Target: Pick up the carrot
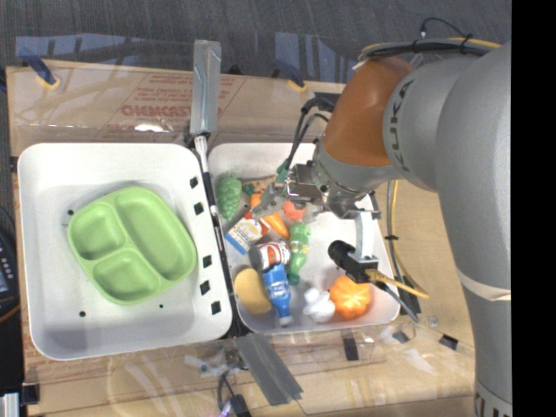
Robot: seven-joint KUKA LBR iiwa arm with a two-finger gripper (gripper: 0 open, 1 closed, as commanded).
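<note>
Gripper (294, 200) sits low over the upper part of the right bin (261, 156), its metal body partly covered by the wrist; whether it is spread or pressed together I cannot tell from this view, and nothing is visibly pinched.

The carrot (274, 224) lies just beside it, at about 7 o'clock from the tool tip, orange, with a smaller orange piece toward 9 o'clock near the green broccoli-like item (229, 195). Its long axis seems to run from 10 to 4 o'clock, though neighbouring items hide part of it.

Crowding: a green bottle (298, 248) touches the carrot's lower end; a red-and-white can (271, 254) lies at 6 o'clock from it; a blue bottle (278, 294) and a yellow lemon (252, 292) lie further down; an orange fruit (351, 297) is well apart at 4 o'clock.

Arm pose: the orange band (369, 111) and grey link (456, 146) arc in from 3 o'clock, wrist bent down and leftward over the bin.

Judgement: a short shift toward 7 o'clock is needed, jaws set across the carrot's axis. The left bin (52, 320) holds the green plate (130, 246).
</note>
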